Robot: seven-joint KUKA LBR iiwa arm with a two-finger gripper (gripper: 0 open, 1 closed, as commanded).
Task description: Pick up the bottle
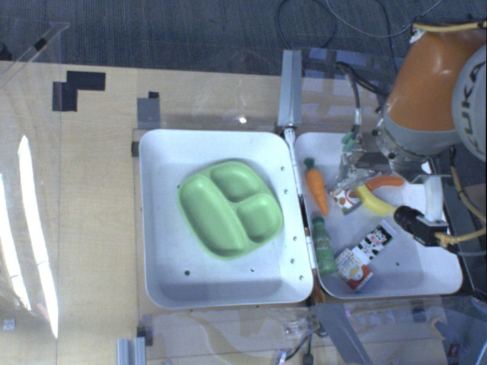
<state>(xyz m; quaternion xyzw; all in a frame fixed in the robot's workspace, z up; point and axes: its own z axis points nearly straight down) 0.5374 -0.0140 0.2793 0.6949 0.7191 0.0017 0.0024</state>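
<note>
Lying along the left wall of the right bin (449,280), at about 8 o'clock within it, the green bottle (323,243) points its cap toward 12 o'clock. A carrot (316,189) lies just beyond it, at 10 o'clock in the same bin. A banana (373,199) and a small carton (345,198) crowd the centre, with a black-and-white box (374,241) and a red-and-white packet (354,267) toward 6 o'clock. The left bin (152,226) holds a green divided plate (230,207).

The arm (437,82) enters from 3 o'clock, and its end effector (354,166) hovers over the bin's upper centre, near the carton and banana and well apart from the bottle. Whether it is open or closed cannot be told; nothing is seen gripped. Because the bottle hugs the wall, a grasp probably has to straddle its width, with one side squeezed against the bin wall; the carrot nearby could be nudged.
</note>
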